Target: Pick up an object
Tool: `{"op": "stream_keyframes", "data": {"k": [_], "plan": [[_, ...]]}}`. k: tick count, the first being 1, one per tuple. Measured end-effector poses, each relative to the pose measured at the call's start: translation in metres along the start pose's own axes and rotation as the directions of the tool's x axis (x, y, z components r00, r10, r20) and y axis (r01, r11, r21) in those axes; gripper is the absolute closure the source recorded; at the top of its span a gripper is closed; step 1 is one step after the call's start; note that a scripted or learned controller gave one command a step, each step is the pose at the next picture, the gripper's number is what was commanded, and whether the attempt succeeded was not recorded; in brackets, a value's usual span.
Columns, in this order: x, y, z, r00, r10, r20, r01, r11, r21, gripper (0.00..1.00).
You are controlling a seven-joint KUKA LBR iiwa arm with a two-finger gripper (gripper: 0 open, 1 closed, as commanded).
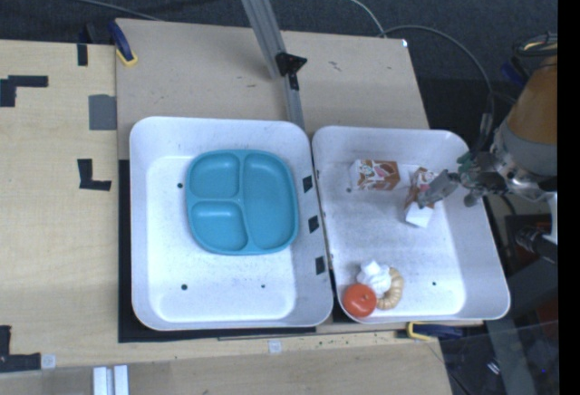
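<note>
In the right bin [471, 293], a brown and white packet [374, 174] lies near the far wall. A small white block [419, 216] sits to its right, with a small brownish item [420, 182] just above it. A red ball [360, 300], a white lump [372, 274] and a tan ring [392, 290] cluster at the near left corner. My gripper [439, 189] reaches in from the right edge of this bin. It hangs low, right beside the white block and the brownish item, and its tip overlaps them in the view.
The left bin [154, 275] holds a blue divided plate [242, 201]. A grey metal bar [258, 8] slants across the bench behind the bins. The arm's orange band [535, 108] is beyond the right bin's far right corner.
</note>
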State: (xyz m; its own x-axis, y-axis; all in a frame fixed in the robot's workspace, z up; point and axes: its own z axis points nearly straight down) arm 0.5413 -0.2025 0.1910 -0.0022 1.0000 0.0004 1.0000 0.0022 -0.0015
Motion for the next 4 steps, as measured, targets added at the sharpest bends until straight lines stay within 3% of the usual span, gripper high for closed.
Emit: {"op": "stream_keyframes", "data": {"k": [1,2,3,4], "plan": [[0.0,0.0,0.0,1.0,0.0,0.0,0.0,1.0,0.0,0.0],[0.003,0.0,0.065,1.0,0.001,-0.001,-0.001,1.0,0.006,0.0],[0.003,0.0,0.103,1.0,0.001,0.002,-0.001,1.0,-0.001,0.0],[0.003,0.0,0.092,1.0,0.0,0.001,0.0,1.0,0.0,1.0]]}}
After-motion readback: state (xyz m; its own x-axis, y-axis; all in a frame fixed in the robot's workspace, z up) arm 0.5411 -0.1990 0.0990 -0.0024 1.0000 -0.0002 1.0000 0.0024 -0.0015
